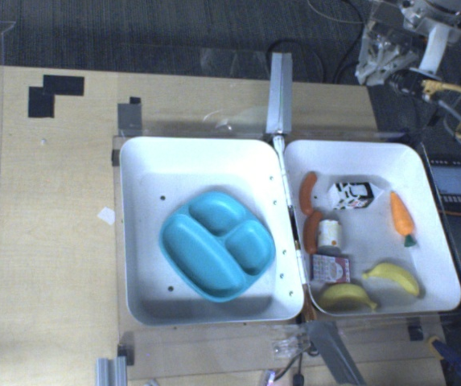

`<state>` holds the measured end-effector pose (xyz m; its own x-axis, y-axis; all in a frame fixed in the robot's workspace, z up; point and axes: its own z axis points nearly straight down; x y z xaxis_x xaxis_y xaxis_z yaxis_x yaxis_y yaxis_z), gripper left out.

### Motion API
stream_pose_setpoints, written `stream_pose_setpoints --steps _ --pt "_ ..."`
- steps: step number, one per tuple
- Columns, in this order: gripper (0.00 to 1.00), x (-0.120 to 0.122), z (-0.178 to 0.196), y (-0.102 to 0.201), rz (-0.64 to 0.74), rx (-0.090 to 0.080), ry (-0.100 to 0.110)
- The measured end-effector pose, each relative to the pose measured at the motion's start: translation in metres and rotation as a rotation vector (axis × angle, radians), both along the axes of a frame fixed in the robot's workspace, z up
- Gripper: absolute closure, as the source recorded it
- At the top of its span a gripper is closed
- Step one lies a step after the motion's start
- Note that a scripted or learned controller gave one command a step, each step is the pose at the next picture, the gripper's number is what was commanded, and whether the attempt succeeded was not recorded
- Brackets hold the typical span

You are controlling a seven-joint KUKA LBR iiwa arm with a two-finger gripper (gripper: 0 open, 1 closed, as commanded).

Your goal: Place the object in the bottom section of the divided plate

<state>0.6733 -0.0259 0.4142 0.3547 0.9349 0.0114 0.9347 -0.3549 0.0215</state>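
Divided plate [218,245]: blue, centre of left bin [142,215], all sections bare, walls well clear around. Candidate objects, unpicked, in right bin [435,240]: carrot [402,216], bananas [393,277], sausages [308,191], crowded lower left. Gripper [383,59]: upper right, off the bins; finger state cannot be told, possibly parked.

**Toy Food Crowding the Right Bin**

Two white bins, left [133,215] and right [433,215], are sitting side by side on a wooden bench [45,256]. In the right bin, two sausages [307,191] are lying at 9 o'clock, a carrot [402,215] at 3 o'clock, and two bananas [392,278] at 6 o'clock beside a small box [331,268]. A black-and-white carton [352,195] is resting towards 12 o'clock. Black tape marks [53,93] are showing at the bench's 10 o'clock.
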Motion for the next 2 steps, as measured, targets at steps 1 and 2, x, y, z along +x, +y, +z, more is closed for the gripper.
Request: stream_pose_setpoints --steps 1,2 --pt "1.0 -0.04 -0.193 -0.012 0.182 -0.004 0.021" --pt "1.0 -0.1 -0.229 0.039 0.316 -0.006 0.02"
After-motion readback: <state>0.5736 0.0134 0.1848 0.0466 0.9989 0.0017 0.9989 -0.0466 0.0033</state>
